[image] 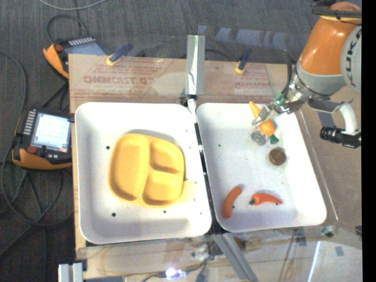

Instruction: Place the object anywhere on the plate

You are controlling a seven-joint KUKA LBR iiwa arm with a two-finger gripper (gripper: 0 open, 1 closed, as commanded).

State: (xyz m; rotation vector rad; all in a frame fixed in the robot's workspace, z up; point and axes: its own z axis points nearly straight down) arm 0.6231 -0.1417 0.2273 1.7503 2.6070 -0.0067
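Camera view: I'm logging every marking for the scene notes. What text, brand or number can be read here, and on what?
"CHEMCAST", faint red print, on the clear sheet behind the bins; the smaller line under it is too blurred to read.
Similar red print on the sheet's right part: unreadable.
Handheld controller screen: too small to read.

The arm [329, 46] runs off the right edge; gripper [265, 121] fingers blur together

Bench [88, 93] — two white bins [94, 216] side by side.

Even overhead light, moderately bright. White bins [88, 216] near overexposed. Soft shadow around plate [147, 169]. Slight overall softness; small objects indistinct.
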